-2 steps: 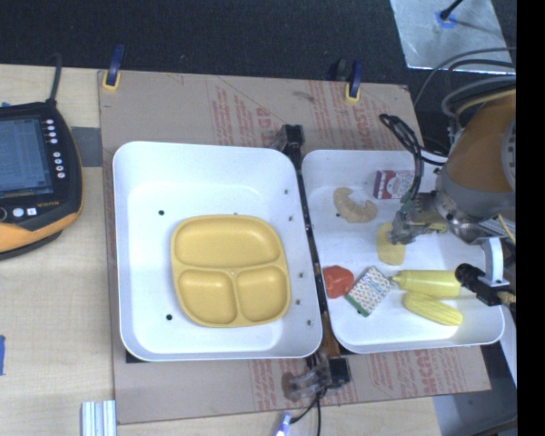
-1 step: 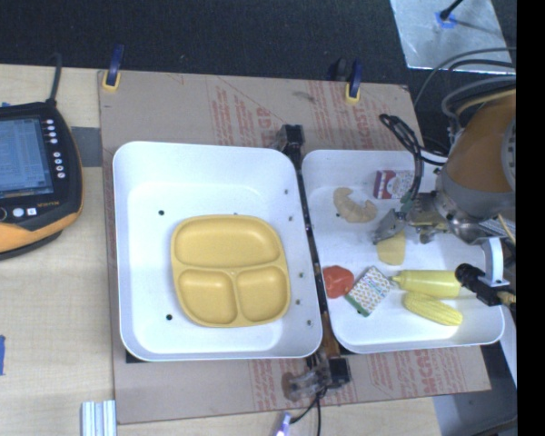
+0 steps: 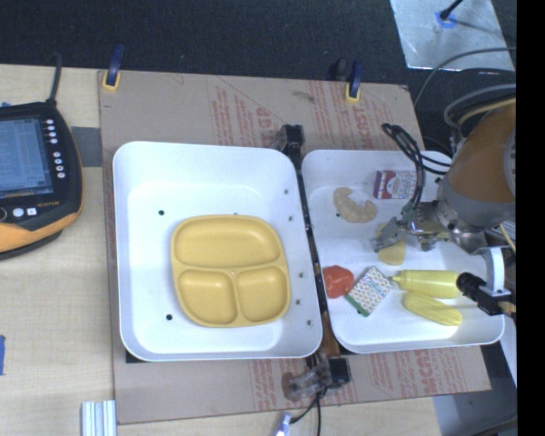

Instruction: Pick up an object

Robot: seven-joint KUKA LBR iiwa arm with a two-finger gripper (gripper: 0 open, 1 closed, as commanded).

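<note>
Altogether two white bins sit side by side on the worktop (image 3: 45, 316), which is covered under them by one sheet of brown cardboard (image 3: 209, 107). One bin, the left bin (image 3: 136, 243), holds a single yellow divided tray (image 3: 229, 269) with three compartments, one long one at the back and two smaller ones in front. The other, the right bin (image 3: 345, 334), holds the loose things, six that can be counted. One pale, curved biscuit-like piece (image 3: 354, 205) lies near the back. One small red-and-white packet (image 3: 393, 185) stands behind it, near the far wall. One red lump (image 3: 337, 280) lies at the left wall of this bin, touching or just beside one speckled white block (image 3: 371, 290) that is tilted on a corner. Two yellow banana-like pieces lie to the right of the block: the upper banana (image 3: 429, 282) and, just in front of it, the lower banana (image 3: 433, 310). A small pale yellow scrap (image 3: 391, 253) shows just beside the upper one's left end.

One grey arm (image 3: 477, 166) comes in from the right, and its tool (image 3: 398, 232) sits low in the right bin, between the biscuit-like piece and the bananas. Whether the tool is released or clenched cannot be told, and nothing can be seen held in it.

Off the cardboard, one control tablet (image 3: 23, 175) with an orange edge lies at the left. Two blue-and-yellow clamps (image 3: 113, 69) pin the cardboard's far edge
</note>
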